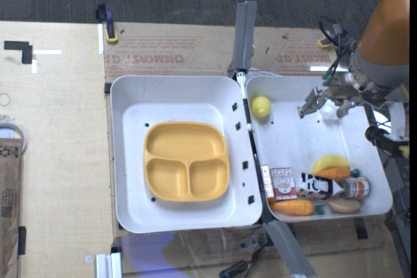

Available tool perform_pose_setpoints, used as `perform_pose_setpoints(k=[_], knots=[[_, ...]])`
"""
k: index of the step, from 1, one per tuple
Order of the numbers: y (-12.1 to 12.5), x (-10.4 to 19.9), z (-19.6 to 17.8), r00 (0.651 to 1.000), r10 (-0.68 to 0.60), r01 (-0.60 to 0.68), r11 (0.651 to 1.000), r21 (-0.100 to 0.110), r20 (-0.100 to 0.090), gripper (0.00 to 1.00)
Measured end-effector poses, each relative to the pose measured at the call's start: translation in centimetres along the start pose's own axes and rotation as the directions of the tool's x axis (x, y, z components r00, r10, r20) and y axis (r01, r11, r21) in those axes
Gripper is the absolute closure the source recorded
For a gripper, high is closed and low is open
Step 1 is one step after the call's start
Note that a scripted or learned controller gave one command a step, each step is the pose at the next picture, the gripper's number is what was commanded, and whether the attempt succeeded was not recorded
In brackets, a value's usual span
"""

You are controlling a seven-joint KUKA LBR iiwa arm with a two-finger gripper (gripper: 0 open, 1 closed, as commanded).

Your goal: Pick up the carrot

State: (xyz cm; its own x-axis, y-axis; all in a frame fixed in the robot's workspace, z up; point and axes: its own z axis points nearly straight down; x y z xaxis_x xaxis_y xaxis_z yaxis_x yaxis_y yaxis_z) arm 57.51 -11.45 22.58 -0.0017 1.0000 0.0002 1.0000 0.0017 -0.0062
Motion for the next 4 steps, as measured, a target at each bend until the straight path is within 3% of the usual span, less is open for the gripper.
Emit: perform_pose_setpoints(k=[1,2,3,4], knots=[[-5.7,-4.3,0.2,0.991,-0.135,0.135,0.991,-0.002,0.000,0.00],[-6.1,-6.4,5.0,0.982,-0.189,0.189,0.982,-0.001,-0.001,0.00],[-4.0,-6.0,9.5,0.917,-0.398,0.398,0.917,-0.003,0.000,0.00],[-3.8,-3.2,6.6,0.895,-0.446,0.446,0.895,-0.004,0.002,0.00]])
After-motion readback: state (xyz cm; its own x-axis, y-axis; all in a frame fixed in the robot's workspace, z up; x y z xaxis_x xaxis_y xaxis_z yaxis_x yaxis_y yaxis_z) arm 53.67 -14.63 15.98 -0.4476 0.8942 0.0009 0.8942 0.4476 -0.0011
